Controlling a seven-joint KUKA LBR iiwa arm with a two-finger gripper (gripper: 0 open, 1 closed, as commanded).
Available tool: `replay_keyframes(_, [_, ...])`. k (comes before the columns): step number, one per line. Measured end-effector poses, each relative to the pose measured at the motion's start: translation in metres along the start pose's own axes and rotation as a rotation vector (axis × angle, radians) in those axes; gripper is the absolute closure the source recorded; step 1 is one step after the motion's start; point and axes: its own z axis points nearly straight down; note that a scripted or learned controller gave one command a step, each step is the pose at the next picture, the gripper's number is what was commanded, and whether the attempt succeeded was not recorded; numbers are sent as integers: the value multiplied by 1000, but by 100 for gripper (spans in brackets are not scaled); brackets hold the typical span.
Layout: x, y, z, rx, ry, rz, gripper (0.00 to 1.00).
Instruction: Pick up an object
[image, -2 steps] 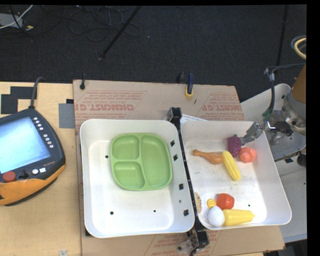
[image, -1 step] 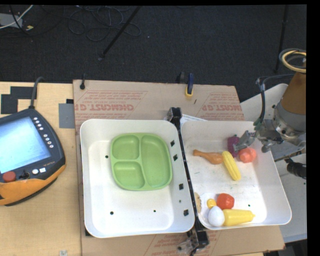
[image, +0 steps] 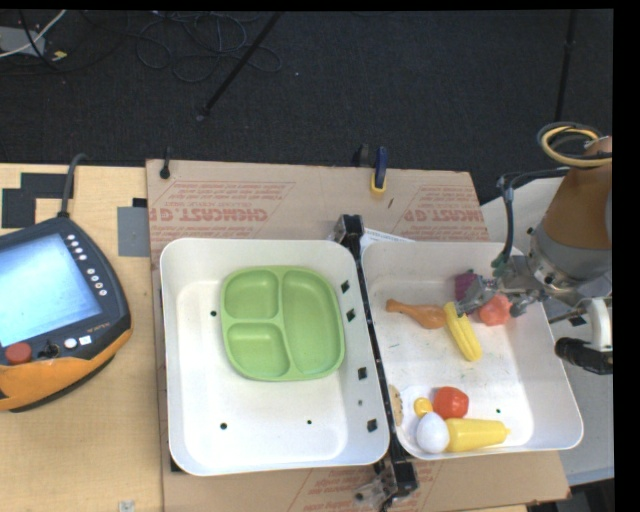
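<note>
Left bin (image: 190, 400): green divided plate (image: 282, 324). Right bin (image: 545, 400): corn cob (image: 462, 332), orange drumstick (image: 420, 313), yellow piece (image: 476, 433), tomato (image: 451, 402), egg (image: 432, 433). Pincer (image: 490, 296) low near far-right side, beside purple and red items (image: 494, 311); finger spread impossible to tell.

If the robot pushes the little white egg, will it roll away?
Probably only a bit. The white egg looks round and smooth, so it would tend to roll, but it sits in the right bin's corner against the yellow piece, which likely blocks it. It may slip when pinched.
</note>
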Motion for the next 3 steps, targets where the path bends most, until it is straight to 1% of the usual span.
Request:
replay_keyframes(1, [7, -1, 45, 0, 1, 0, 0])
replay_keyframes(2, [9, -1, 67, -2, 0, 0, 0])
replay_keyframes(3, [8, -1, 56, -3, 0, 3, 100])
